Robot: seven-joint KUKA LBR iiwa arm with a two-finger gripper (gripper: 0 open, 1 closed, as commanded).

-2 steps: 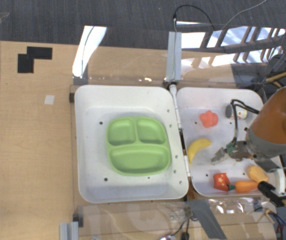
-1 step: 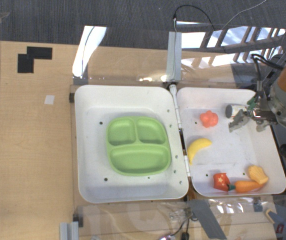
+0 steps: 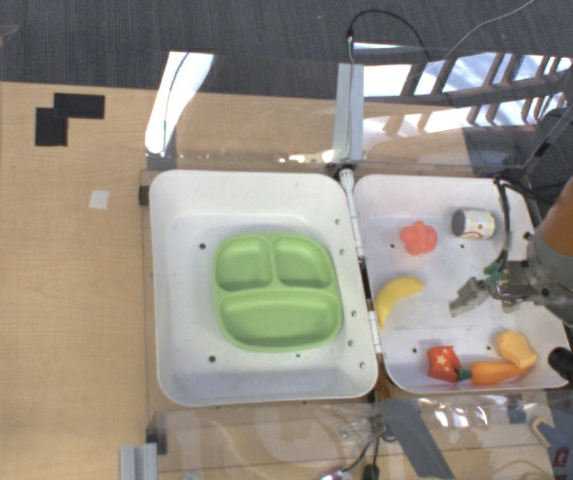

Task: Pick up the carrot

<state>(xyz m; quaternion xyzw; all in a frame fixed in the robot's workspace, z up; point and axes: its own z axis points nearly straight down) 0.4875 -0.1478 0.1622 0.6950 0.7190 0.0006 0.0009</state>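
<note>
The carrot [image 3: 493, 373] is orange and lies flat near the front edge of the right bin [image 3: 436, 193], between a red pepper [image 3: 443, 363] and a yellow corn cob [image 3: 516, 349]. My gripper [image 3: 478, 285] reaches in from the right and hangs over the middle of that bin. It is behind the carrot and well apart from it. Its fingers stand open with nothing between them.
The right bin also holds a yellow banana [image 3: 396, 296], an orange-red toy fruit [image 3: 418, 238] and a small white cup [image 3: 474, 224] on its side. In the left bin [image 3: 181, 268] lies a green divided plate [image 3: 276, 290]. A cable runs along the arm at the right.
</note>
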